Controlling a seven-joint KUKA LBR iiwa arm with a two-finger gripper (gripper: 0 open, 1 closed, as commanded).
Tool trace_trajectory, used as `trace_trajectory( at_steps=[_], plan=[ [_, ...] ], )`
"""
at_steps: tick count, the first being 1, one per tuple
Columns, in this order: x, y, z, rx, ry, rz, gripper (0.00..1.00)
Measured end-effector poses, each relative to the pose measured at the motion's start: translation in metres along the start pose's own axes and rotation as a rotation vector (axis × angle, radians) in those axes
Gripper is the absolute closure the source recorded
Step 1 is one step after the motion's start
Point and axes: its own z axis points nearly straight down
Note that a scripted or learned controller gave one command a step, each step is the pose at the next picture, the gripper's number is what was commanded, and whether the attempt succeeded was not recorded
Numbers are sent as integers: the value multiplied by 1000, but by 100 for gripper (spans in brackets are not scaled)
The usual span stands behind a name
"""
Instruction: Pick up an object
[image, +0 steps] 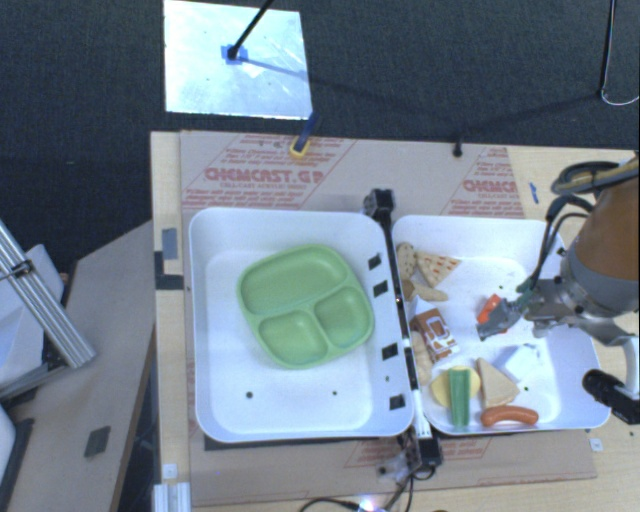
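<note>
While the arm (600, 250) reaches in over the right bin (530, 235), the claw (497, 315) is seen low above that bin's floor, and whether it is wide or narrow cannot be told, since a small red-orange piece (489, 305) lies at its tip and no clear grip is observed. Just to the claw's left a brown packet (434, 333) is noted, with a flat cracker (437, 266) beyond it toward the bin's far wall; below the claw a green block (458, 395), a tan wedge (494, 383) and a sausage (509, 416) are recorded near the front wall. Well to the left, a green divided plate (305, 304) is found in the left bin (215, 300) on the tabletop (170, 340).
</note>
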Motion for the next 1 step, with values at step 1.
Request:
trace_trajectory(
  at_steps=[1],
  plan=[
    [0,3,-6,-12,-2,-3,0]
  ],
)
